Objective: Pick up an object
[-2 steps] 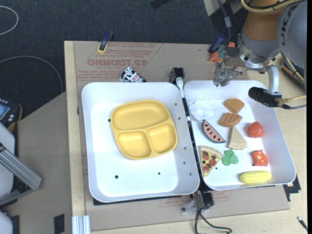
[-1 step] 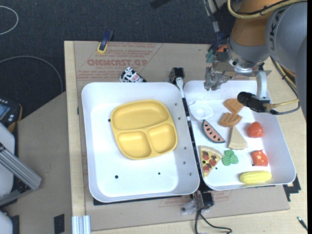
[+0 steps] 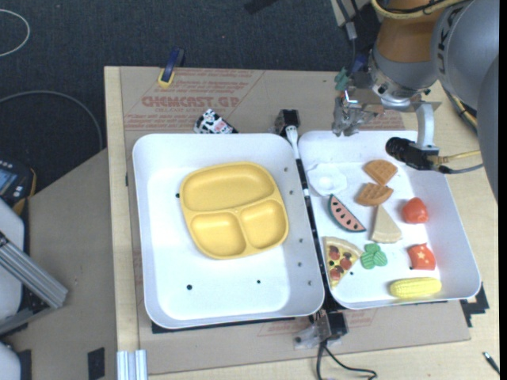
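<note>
My gripper (image 3: pixel 346 125) hangs over the far left corner of the right bin (image 3: pixel 462 236), its fingers pointing down with nothing between them. Below it in that bin lie a white egg-like piece (image 3: pixel 326 182), two brown waffle pieces (image 3: pixel 380 171) (image 3: pixel 372 194), a watermelon slice (image 3: pixel 345 214), a pale bread wedge (image 3: pixel 386 226), a pizza slice (image 3: pixel 340 257), a green leafy piece (image 3: pixel 373 256), a red tomato (image 3: pixel 413 210), a red strawberry-like piece (image 3: pixel 421 256) and a yellow corn cob (image 3: pixel 414 288).
The left bin (image 3: pixel 154 236) holds a yellow divided plate (image 3: pixel 234 209). A black clip (image 3: pixel 287 120) and a black-and-white toy (image 3: pixel 212 123) lie on the board behind the bins, with a yellow-blue clamp (image 3: pixel 169 70) farther back.
</note>
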Controlling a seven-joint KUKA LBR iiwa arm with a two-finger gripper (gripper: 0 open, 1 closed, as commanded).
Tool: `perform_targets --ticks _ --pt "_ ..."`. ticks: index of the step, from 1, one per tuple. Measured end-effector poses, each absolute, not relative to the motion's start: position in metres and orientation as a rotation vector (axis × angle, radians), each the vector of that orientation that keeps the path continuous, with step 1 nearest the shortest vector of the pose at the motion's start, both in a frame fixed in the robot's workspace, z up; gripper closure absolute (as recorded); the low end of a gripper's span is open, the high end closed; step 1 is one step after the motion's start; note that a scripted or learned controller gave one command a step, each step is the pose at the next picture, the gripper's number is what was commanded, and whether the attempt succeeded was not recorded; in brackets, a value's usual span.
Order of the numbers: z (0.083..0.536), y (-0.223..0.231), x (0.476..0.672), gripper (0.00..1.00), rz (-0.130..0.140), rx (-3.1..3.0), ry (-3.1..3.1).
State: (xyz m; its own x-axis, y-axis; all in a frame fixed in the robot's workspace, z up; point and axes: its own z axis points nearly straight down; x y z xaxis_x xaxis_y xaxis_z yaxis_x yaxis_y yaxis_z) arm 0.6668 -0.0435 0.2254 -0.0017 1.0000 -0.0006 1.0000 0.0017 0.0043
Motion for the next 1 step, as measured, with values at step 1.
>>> perform_targets --ticks 1 --pt "0.2193 -0.0544 0.6618 1.0 -0.002 2.223 2.221"
